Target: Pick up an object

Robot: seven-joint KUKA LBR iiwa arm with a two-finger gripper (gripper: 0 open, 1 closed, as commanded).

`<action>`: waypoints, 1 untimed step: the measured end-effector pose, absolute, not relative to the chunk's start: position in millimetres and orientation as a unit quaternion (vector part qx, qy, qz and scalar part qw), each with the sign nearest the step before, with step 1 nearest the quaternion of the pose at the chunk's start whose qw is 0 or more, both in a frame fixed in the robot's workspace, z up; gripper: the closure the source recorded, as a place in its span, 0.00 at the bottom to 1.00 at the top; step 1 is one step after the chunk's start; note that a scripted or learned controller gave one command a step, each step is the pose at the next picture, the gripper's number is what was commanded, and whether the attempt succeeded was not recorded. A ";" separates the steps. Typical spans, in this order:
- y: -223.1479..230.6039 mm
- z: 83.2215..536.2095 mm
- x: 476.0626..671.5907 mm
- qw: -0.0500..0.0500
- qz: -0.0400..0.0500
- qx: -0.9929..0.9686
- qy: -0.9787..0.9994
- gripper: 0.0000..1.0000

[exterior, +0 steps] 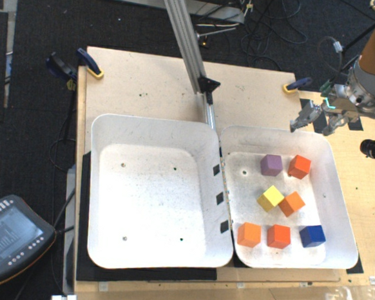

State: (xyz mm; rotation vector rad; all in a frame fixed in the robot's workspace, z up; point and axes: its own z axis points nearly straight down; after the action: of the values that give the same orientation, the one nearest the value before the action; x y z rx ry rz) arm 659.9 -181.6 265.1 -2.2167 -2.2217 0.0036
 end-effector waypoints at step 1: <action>-181.2 268.0 660.7 0.000 0.000 -0.706 -0.709 0.00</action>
State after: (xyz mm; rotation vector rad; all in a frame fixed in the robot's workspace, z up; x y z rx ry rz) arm 660.7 -181.2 268.0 -2.2173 -2.2266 0.0011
